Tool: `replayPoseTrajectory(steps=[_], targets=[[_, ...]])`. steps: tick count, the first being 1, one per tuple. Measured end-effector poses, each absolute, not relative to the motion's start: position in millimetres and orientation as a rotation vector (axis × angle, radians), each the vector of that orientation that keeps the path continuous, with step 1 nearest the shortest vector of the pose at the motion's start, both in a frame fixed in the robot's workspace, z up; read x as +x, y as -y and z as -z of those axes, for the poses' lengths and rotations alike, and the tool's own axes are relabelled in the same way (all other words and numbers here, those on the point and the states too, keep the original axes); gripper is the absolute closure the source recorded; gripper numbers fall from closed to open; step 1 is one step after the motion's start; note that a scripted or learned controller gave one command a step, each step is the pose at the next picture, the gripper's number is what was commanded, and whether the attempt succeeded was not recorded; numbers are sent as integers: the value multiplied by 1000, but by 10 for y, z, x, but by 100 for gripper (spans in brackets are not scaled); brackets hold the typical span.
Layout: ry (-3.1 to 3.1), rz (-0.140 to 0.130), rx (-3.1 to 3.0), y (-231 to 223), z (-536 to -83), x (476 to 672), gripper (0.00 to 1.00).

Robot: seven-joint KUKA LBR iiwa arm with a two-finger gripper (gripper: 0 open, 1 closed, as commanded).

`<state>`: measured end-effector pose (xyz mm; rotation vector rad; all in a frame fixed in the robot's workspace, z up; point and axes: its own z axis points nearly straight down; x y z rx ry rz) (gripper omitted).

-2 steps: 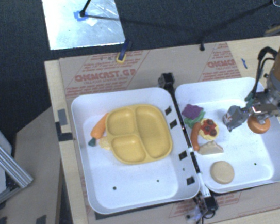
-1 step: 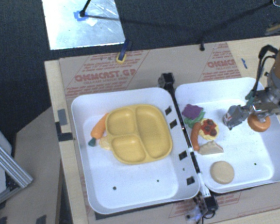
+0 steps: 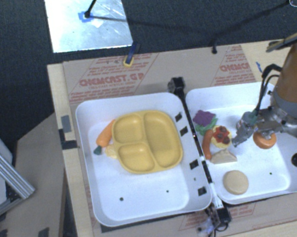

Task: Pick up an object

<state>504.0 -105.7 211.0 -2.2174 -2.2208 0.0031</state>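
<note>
My gripper (image 3: 240, 131) hangs over the middle of the right bin (image 3: 279, 181), with the grey arm and its orange band coming in from the right. Just left of it lie a red and yellow toy food piece (image 3: 220, 135), an orange carrot-like stick (image 3: 206, 143) and a white wedge (image 3: 224, 157). A purple toy (image 3: 204, 118) sits further up and left. An orange round piece (image 3: 264, 140) shows under the wrist. A tan round bun (image 3: 236, 181) rests near the bin's front. Nothing shows held in the gripper.
The left bin (image 3: 111, 203) bears a yellow divided plate (image 3: 144, 142), with an orange carrot (image 3: 105, 134) by its left rim. A black divider (image 3: 192, 136) separates the bins. Cardboard lies under both, and a shiny sheet (image 3: 88, 19) lies at the back.
</note>
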Motion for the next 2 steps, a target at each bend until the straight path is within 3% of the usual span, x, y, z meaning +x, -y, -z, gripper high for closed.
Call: replayPoseTrajectory(steps=[2], targets=[[2220,-2,-2218,980,-1239,5041,0]])
